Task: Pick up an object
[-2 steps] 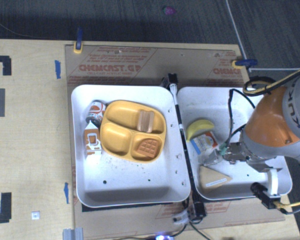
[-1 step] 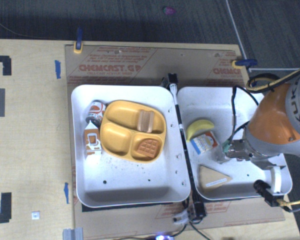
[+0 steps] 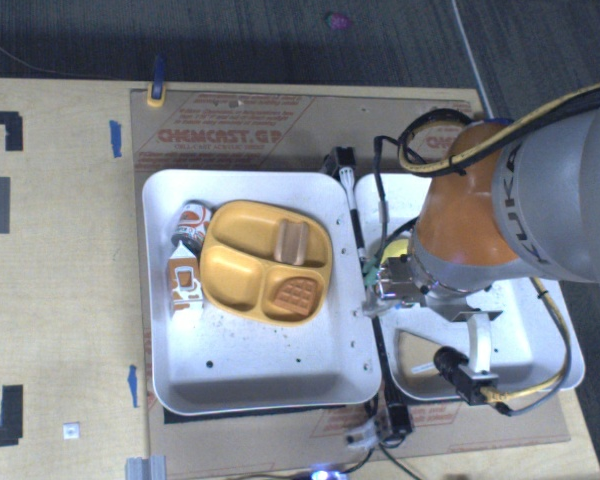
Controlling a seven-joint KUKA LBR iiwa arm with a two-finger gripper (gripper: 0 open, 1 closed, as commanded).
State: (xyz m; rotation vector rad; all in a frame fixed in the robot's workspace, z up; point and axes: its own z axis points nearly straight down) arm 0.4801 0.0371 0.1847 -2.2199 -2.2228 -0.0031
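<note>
I see a glossy yellow sectioned plate in the left white bin; my pincer's state I cannot tell.

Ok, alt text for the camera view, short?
A grey and orange arm reaches from the right over the right bin. The left bin holds a yellow divided tray, with a can and a small carton along the tray's left side.
</note>
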